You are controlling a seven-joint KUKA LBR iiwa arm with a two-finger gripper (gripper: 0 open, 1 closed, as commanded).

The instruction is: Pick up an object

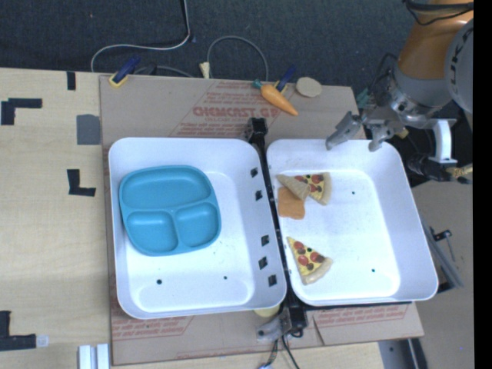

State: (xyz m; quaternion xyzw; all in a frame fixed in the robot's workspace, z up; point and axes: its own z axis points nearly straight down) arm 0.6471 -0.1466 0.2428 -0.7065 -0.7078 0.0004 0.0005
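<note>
hovering over the far rim of the right bin [415, 229], the gripper [355, 134] shows two grey fingers spread apart with nothing between them.

candidates lie on the near-left side of that bin: a pizza slice [314, 186] by the centre divider, an orange piece [290, 204] touching it, and a second slice [309, 258] closer to the front. all are well apart from the gripper.

risks, as i judge them: the slices look flat and thin, so fingers coming straight down may scrape the bin floor and close on nothing. the upper slice and orange piece overlap, so a grasp there may catch both or push one under the other. both sit near the divider wall, where a finger could strike the rim.

materials: bins are smooth, glossy white plastic with rounded corners. slices look like wedge-shaped toy food, tan crust with red dots. the left bin [231, 283] holds a blue tray [169, 210], matte, with three compartments. a carrot [277, 98] and tan disc [309, 88] rest on the cardboard beyond the bins.
</note>
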